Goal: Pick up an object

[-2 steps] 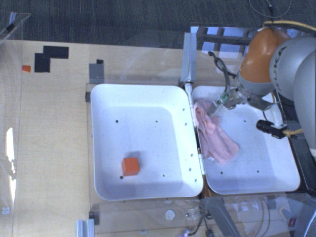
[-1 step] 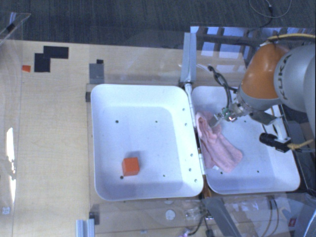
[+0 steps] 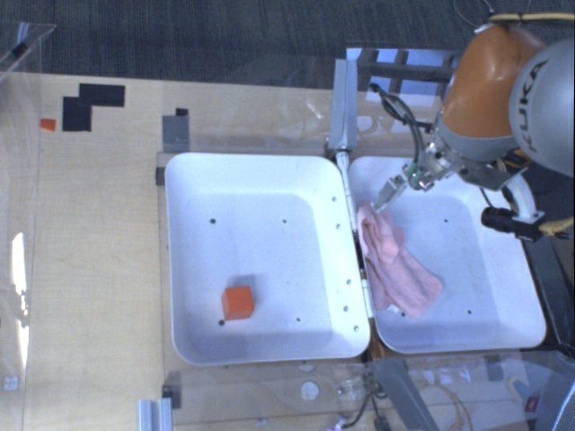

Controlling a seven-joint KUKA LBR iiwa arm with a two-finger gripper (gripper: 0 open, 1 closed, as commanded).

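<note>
A pale wooden bench [image 3: 90,268] is carrying two shallow white bins, sitting side by side and touching along a grey metal strip [image 3: 355,241]. The left bin [image 3: 269,241] is lying near the bench's middle, and the right bin [image 3: 485,268] is lying just beside it. A grey metal upright [image 3: 341,106] is standing at the far end of that strip. A small grey block [image 3: 176,133] is sitting by the left bin's far left corner. Far left on the bench, a black stepped mark [image 3: 90,104] is lying next to a tiny orange square [image 3: 48,125]. Dark carpet [image 3: 225,16] is running along the far side. Loose cables [image 3: 359,402] are trailing along the near edge.
</note>
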